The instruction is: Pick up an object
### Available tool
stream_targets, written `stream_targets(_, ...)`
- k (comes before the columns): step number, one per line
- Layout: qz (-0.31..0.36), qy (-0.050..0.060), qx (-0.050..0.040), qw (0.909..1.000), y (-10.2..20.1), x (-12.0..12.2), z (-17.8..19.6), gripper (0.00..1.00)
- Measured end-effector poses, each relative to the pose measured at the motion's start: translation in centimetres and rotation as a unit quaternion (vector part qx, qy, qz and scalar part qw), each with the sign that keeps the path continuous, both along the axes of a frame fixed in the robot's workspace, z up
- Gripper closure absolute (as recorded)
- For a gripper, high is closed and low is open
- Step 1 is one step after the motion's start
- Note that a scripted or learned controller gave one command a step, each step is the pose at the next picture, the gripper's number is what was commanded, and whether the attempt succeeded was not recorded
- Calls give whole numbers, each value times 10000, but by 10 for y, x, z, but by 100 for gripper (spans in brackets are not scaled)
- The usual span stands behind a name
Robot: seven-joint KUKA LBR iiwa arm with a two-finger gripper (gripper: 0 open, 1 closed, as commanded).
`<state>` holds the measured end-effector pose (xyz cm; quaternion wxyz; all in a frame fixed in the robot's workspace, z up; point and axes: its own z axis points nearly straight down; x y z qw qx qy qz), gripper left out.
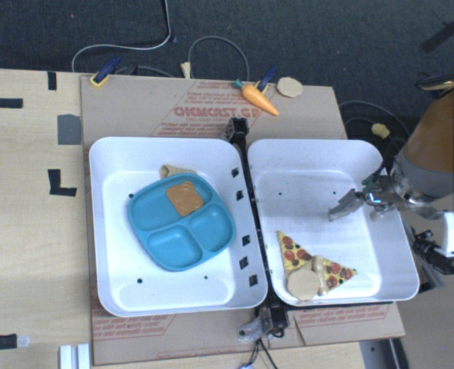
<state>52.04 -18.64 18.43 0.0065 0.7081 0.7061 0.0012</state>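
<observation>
Two white bins side by side at frame centre. Left bin: blue divided plate, a tan toast-like slice lying in its upper compartment, another tan piece poking out from behind the plate's upper edge.

Right bin: pizza slice at lower centre, a pale round cookie-like disc overlapping its lower part. Upper half of this bin holds nothing loose.

Arm enters at the right edge of the frame. Gripper sits low over the right bin's right-centre, above and right of the pizza slice, well apart from it. One grey finger is visible pointing left; whether the gripper is spread or closed cannot be told. Nothing seen held.

Outside the bins, top centre on the cardboard: toy carrot, small beige disc.

Judgement: pick not done. Nearest candidates are the pizza slice and disc; approach, closing and lift all remain.
</observation>
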Motion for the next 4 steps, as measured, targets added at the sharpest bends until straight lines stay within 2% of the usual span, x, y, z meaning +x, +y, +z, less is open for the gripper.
stream_targets(1,54,35,38,10000,47,72,-5,0)
stream_targets(2,9,114,56,9999,68,-28,-34,0)
stream_targets(3,22,93,48,9999,92,-37,-88,0)
stream_targets(4,1,-18,2,10000,31,-21,57,0)
